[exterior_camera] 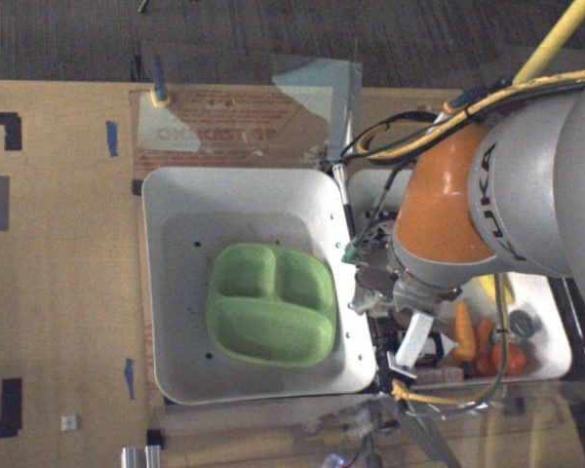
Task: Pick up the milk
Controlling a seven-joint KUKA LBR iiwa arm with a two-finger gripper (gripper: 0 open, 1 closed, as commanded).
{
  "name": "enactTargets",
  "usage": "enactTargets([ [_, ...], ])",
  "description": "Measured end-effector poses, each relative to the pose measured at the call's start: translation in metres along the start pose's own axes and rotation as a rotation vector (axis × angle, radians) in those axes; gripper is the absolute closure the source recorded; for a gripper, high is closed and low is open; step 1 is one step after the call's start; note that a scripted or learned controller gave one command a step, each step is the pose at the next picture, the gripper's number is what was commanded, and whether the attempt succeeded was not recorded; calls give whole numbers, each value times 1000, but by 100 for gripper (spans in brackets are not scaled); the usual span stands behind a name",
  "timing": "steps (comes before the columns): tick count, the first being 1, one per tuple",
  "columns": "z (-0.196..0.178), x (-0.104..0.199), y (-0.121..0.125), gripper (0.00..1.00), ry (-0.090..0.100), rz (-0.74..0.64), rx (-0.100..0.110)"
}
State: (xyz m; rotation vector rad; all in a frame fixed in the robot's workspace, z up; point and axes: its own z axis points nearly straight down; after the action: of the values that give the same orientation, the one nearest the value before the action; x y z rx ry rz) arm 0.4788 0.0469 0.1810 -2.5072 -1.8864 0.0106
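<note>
Two shallow white bins sit side by side on the wooden worktop point(58, 261). The left bin point(166, 261), at the centre of the frame, holds a green divided plate point(271, 305) lying flat, its three compartments facing up. The right bin point(556, 359) is largely covered by the grey arm point(536, 183), which reaches in from the right edge – its orange band point(444, 213) hangs over that bin's left half. The gripper point(402, 331) is low over the right bin's left rim, just beside the wall shared with the left bin; whether it is released or clenched cannot be told. At the lower right, past the arm, lie an orange carrot point(465, 331), a red-orange piece point(507, 359) and a yellow thing point(487, 289) – where the milk lies among them cannot be told.
</note>
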Motion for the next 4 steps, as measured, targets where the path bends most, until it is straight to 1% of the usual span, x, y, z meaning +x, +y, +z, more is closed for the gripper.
enactTargets([
  [1, -71, 46, -13, 100, 0, 152, -3],
  [2, -10, 91, -26, 100, -1, -51, 0],
  [3, -42, 150, -43, 100, 0, -75, -4],
  [4, -41, 72, -20, 100, -2, -134, 0],
])
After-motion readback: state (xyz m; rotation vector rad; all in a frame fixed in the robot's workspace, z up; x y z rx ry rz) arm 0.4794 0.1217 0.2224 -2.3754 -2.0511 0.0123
